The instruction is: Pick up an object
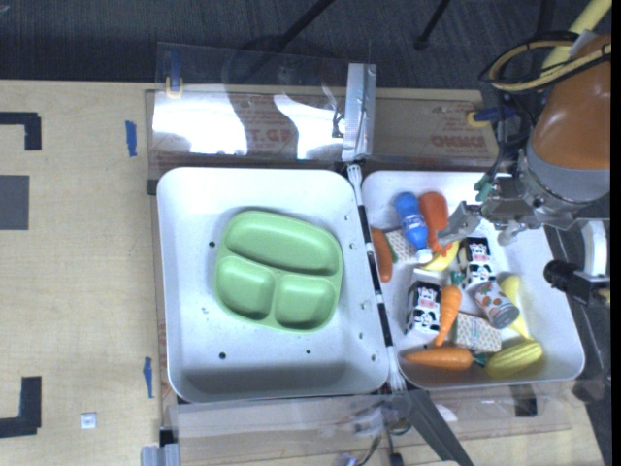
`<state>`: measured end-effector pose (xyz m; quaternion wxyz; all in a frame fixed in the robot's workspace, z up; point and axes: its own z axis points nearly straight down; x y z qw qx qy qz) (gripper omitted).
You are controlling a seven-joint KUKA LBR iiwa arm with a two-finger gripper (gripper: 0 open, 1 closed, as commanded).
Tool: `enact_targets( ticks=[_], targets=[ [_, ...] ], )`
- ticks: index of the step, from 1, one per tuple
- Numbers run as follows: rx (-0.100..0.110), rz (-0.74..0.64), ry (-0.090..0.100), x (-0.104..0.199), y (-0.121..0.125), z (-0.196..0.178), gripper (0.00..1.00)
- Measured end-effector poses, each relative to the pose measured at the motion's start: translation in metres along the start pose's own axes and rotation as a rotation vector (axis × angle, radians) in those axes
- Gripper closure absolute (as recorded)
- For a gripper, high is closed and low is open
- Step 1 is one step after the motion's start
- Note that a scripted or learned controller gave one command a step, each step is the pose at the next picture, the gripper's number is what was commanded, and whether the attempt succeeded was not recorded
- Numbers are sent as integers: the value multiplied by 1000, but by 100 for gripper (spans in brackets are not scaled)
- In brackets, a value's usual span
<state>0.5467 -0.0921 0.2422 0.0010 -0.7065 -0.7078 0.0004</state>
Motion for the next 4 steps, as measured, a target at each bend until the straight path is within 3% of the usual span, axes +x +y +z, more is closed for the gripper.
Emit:
enact_targets(
  ticks=[1, 2, 3, 4],
  targets=[
    [-1, 21, 0, -60, 16, 93, 0],
    [-19, -45, -3, -84, 41, 146, 0],
    [-23, -43, -3, -85, 42, 135, 100],
    [-3, -27, -2, -42, 81, 48, 100]
  ],
)
